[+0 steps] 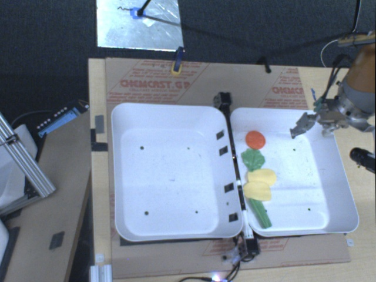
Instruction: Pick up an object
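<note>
Several toy food pieces lie along the left side of the right bin (pixel 343 207): an orange round piece (pixel 255 139), a green leafy piece (pixel 252 158), two yellow pieces (pixel 262 177) (pixel 257 191) touching each other, and a green stick (pixel 262 214) nearest the front. My gripper (pixel 314 128) hangs over the back right part of that bin, well to the right of the orange piece. It is open, with nothing between its fingers.
The left bin (pixel 170 175) adjoins the right one along a black hinged divider (pixel 233 163). A shiny metal sheet (pixel 139 16) lies at the back left. Cardboard borders both bins, and a metal rail (pixel 23 163) stands at the far left.
</note>
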`<state>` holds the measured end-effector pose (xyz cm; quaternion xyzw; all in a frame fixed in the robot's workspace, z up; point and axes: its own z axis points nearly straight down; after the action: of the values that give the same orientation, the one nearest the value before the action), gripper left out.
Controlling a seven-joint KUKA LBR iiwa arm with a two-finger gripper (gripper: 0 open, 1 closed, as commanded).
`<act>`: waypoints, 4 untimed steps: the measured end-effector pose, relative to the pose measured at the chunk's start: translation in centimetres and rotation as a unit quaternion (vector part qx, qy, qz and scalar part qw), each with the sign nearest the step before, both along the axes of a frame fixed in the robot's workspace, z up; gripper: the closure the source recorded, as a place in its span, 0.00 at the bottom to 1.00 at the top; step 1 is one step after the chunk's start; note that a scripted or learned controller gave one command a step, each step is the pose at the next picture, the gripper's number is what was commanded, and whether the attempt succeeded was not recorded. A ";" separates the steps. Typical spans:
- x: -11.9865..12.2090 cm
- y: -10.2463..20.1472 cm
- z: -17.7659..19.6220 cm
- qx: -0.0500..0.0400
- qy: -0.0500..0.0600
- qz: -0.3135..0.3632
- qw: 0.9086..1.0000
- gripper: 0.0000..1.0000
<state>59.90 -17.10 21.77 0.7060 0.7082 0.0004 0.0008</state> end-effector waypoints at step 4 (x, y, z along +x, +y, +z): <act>-8.1 12.7 -3.0 0.001 0.000 0.001 1.000 1.00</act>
<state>51.81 -4.40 18.78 0.7049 0.7093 0.0012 0.0004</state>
